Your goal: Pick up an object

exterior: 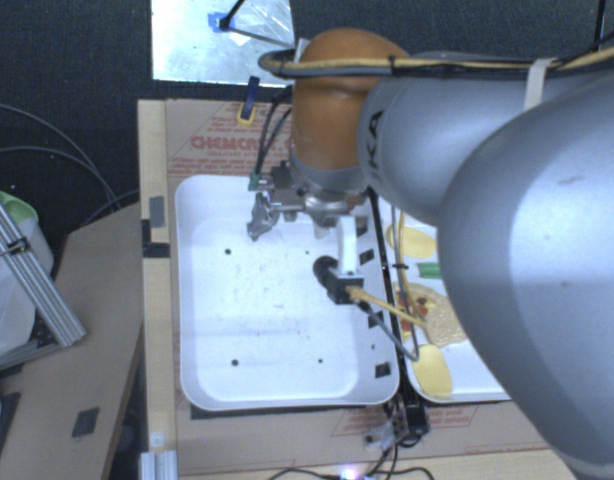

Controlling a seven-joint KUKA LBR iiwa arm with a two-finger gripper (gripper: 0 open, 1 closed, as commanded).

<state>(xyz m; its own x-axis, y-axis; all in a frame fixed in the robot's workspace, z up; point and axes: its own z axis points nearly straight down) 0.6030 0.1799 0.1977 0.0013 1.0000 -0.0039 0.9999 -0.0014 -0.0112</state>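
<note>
Gripper [259, 226] low over the left bin [217, 368], grip state cannot be told, yellow pieces [434, 371] well apart in the right bin [475, 380]

Fixed above the bench [153, 308], looking down at a slant. Faces the left bin [202, 298], taken in whole near the centre at middle range, and the right bin [477, 373], largely hidden behind the arm [507, 168], close under the lens and reaching in from the right edge.

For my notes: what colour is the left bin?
White. The left bin shows best in the camera view.
</note>
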